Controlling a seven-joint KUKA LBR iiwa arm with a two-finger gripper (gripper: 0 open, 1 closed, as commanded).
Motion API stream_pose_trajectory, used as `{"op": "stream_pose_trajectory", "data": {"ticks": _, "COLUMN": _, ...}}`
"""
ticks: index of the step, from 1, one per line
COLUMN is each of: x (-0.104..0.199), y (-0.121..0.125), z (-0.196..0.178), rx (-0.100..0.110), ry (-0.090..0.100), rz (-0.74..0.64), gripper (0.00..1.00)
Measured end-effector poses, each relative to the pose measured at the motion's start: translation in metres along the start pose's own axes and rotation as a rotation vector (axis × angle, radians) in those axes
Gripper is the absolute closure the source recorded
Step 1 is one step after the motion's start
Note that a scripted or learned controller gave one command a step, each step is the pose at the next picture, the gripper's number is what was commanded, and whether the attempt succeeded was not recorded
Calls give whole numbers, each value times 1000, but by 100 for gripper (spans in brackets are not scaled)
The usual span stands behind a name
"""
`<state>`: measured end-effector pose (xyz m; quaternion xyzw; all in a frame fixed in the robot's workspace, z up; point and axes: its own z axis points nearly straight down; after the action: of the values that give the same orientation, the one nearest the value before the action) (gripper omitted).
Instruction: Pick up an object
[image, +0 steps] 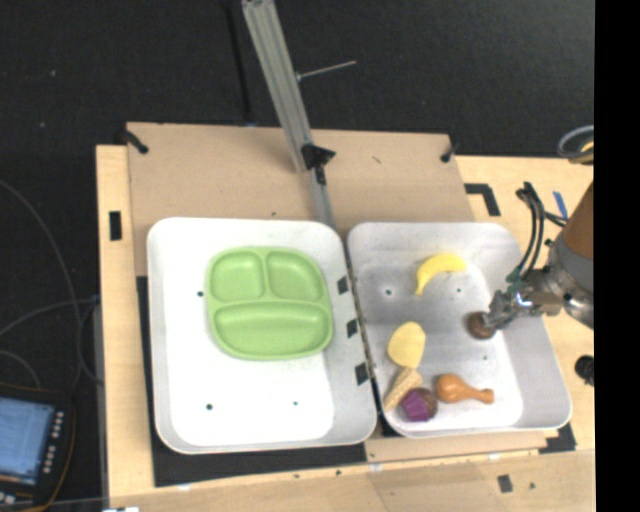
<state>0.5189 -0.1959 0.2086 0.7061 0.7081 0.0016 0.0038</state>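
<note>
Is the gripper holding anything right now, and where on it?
Cannot tell. The gripper sits right at a small brown object in the right bin, but no grasp is visible.

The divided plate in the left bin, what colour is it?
Light green all over; the divided plate shows clearly in the camera view, lying in the left white bin.

We see two smooth white plastic bins, a matt green plastic tray, glossy plastic toy foods such as the yellow banana, a pale wooden worktop and a brushed metal pole.
</note>
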Motion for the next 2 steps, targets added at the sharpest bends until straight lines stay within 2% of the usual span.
{"op": "stream_pose_trajectory", "data": {"ticks": 1, "x": -2, "y": 2, "z": -53, "rx": -1, "ry": -1, "rz": 0, "gripper": 100}}
{"op": "stream_pose_trajectory", "data": {"ticks": 2, "x": 59, "y": 15, "z": -53, "rx": 3, "ry": 3, "rz": -6, "gripper": 100}}
